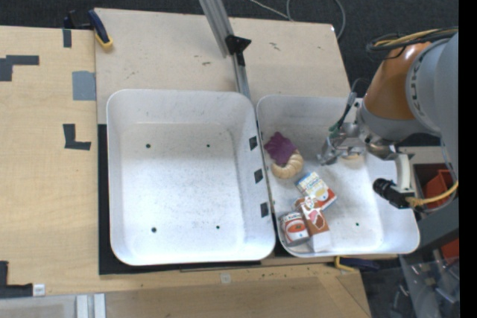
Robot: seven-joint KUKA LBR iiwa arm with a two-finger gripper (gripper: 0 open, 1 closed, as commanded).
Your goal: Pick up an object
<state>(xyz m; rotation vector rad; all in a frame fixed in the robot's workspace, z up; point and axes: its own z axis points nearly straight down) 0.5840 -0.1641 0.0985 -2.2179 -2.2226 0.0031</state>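
Dark carpet is showing behind a pale wooden bench (45,160), and two shallow white bins are sitting side by side on it. The gripper (337,147) is hanging low over the right bin (387,234), near its middle, reaching in from the grey arm (436,86) with its orange band (387,89). The fingers are small, dark and crowded against the wrist hardware, so I cannot tell how they are standing, and nothing is showing plainly between them.

Just to the left of the gripper, a purple object (280,147) is lying on top of a round tan one (287,164), the two touching near the bin's left wall. Below them a small white carton (315,190) is lying tilted, and nearer the front edge a red and white can (294,227) is resting beside a reddish box (316,223); their labels are too blurred to read.

The left bin (119,234) is sitting beside it, walls touching. A grey metal pole (212,0) is slanting in from the top edge, its upper end cut off.
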